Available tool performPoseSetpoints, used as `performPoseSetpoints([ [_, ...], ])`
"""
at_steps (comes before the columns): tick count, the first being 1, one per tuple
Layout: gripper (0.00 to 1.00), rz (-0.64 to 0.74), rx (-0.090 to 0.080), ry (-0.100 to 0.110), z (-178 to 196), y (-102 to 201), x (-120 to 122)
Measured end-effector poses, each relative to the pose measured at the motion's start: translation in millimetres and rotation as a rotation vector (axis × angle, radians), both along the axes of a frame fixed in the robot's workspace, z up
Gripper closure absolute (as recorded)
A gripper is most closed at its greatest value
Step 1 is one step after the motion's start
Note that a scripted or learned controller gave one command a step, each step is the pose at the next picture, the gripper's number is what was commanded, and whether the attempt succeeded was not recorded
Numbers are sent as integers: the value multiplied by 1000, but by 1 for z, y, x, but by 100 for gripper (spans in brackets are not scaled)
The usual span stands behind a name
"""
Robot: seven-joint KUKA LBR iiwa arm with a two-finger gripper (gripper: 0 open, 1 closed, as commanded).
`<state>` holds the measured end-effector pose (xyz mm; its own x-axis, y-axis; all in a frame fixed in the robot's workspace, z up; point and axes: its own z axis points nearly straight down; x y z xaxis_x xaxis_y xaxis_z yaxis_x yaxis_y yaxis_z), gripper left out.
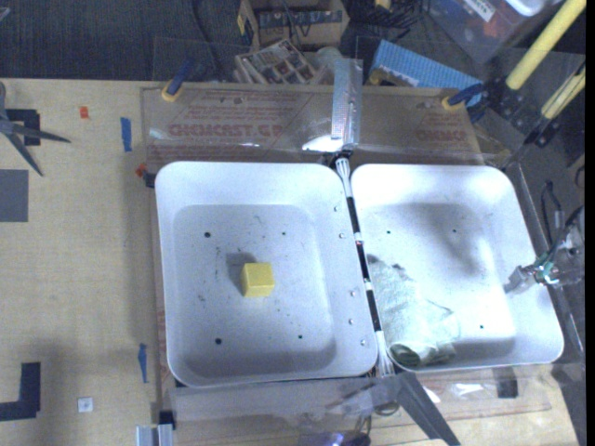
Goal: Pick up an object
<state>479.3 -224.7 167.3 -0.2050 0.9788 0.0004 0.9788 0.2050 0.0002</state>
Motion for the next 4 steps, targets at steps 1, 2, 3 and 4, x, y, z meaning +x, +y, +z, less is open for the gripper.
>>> performPoseSetpoints([
  [1, 100, -292, -3, -4, 99, 4, 53],
  [2, 100, -598, -2, -3, 180, 46, 75],
  [3, 100, -443, 0, 1, -51, 33, 23],
  [4, 100, -962, -2, 0, 55, 23, 0],
])
